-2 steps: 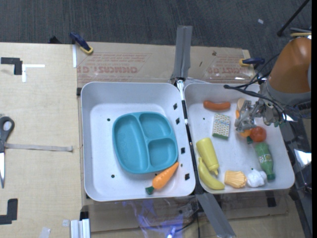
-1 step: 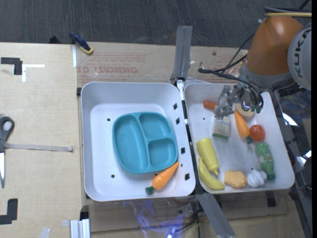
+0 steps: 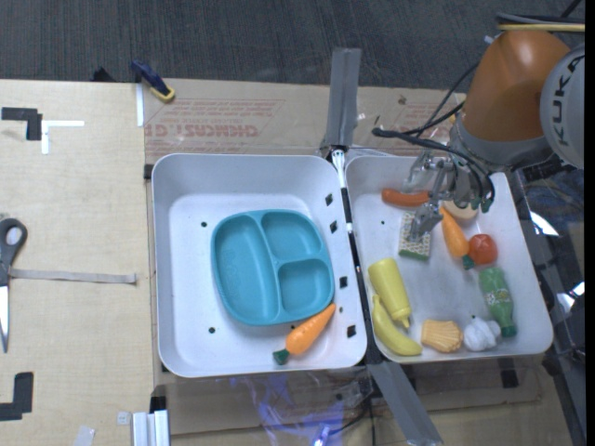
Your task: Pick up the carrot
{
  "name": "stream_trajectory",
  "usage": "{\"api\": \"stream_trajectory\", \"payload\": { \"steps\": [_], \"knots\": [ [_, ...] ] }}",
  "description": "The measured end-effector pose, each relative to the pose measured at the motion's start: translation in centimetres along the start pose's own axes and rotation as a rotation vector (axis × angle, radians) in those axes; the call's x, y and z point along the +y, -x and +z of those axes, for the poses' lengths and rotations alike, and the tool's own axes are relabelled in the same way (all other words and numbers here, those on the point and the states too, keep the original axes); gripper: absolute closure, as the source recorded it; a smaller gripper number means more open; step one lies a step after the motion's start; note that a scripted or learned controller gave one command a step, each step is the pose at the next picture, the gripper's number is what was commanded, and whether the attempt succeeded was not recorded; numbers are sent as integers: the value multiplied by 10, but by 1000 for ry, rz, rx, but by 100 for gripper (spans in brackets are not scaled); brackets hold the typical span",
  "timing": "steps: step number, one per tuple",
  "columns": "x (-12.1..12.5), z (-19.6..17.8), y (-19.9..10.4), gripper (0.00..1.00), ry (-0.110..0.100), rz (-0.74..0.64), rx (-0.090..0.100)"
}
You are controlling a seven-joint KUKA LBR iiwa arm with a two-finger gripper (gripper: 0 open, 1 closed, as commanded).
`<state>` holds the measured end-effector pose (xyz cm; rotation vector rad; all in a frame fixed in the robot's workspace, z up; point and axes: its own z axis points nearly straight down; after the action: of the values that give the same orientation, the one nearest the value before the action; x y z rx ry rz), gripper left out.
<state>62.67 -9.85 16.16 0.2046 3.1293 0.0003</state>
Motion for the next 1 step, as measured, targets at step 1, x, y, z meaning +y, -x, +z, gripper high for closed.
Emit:
{"api": "stream_trajectory", "payload": {
  "steps": [1],
  "knots": [
    [-69,69,19,0,-1,-20,1]
  ]
}}
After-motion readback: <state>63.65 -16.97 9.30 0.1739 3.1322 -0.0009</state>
